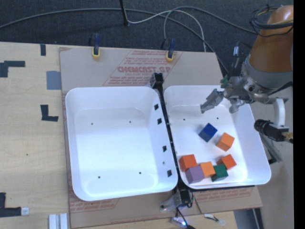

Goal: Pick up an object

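Observation:
The right bin (248, 128) holds several small blocks: a blue cube (208, 132), an orange cube (225, 140), and a cluster near the front with an orange block (188, 161), a purple block (194, 174), another orange block (208, 169), a green block (219, 172) and a red-orange block (228, 161). My gripper (221, 103) hangs over the bin's back part, above and behind the blue cube. Its two grey fingers (209, 101) are spread apart with nothing between them.
The left bin (76, 128) sits beside the right one, joined by a black divider with clips (164, 128). Both rest on a cardboard sheet (133, 68) held by two clamps at the back. Cables run over the dark floor behind.

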